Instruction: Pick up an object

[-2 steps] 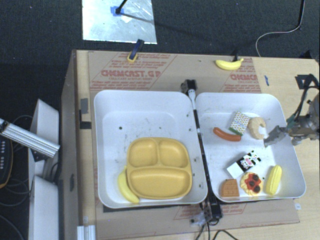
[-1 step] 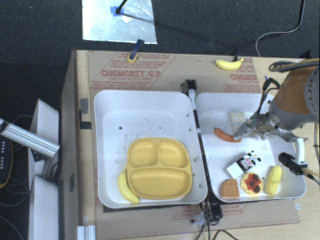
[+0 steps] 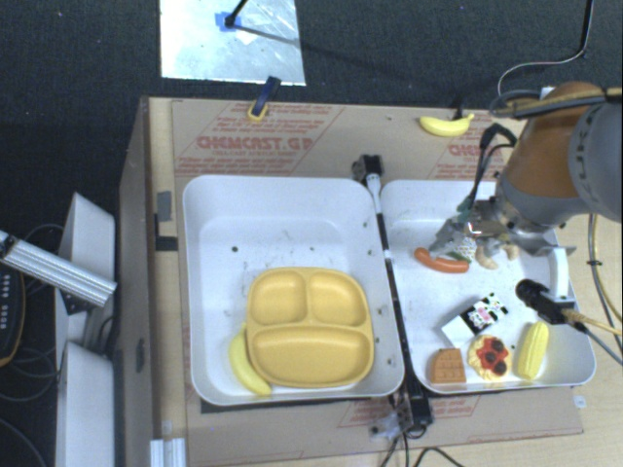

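Note:
My gripper (image 3: 470,243) reaches down into the right bin (image 3: 419,212) from the right, just above and right of a red-orange hot dog (image 3: 441,260). Small pale pieces (image 3: 487,254) lie beside its tip. Nothing is seen held in the gripper. Nearer the front of that bin lie a black-and-white cow-patterned block (image 3: 479,317), a brown waffle (image 3: 447,366), a pizza slice (image 3: 489,355) and a yellow corn cob (image 3: 531,349).
The left bin (image 3: 209,212) holds a yellow divided plate (image 3: 310,326) with a banana (image 3: 245,365) at its left edge. Another banana (image 3: 446,123) lies on the cardboard behind the bins. A black divider clip (image 3: 371,169) sits between the bins.

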Available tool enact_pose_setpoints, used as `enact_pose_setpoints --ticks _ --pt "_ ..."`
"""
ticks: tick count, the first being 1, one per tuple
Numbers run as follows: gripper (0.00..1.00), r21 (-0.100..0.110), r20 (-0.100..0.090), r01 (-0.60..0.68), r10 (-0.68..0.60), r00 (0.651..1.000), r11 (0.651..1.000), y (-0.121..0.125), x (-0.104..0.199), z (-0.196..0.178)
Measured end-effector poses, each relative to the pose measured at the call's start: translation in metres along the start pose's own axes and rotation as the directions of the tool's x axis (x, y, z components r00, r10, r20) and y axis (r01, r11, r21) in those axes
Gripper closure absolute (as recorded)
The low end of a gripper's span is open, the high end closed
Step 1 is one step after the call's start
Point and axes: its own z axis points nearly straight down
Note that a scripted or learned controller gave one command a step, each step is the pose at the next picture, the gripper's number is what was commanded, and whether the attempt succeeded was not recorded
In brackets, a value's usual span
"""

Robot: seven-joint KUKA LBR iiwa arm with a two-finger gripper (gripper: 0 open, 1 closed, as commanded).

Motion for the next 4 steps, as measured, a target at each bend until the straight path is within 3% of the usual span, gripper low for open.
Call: enact_pose_setpoints --ticks 1,2,3,4 --pt "0.0 0.003 0.001 -0.004 0.004 1.0 1.0 0.008 -0.027 0.07" --pt "0.0 0.004 0.001 -0.004 0.004 1.0 1.0 -0.058 -0.017 0.07" --pt "0.0 0.0 0.002 -0.002 0.002 1.0 1.0 0.028 -0.054 0.069" --pt "1.0 0.003 0.001 0.001 -0.001 1.0 1.0 0.028 -0.054 0.058"
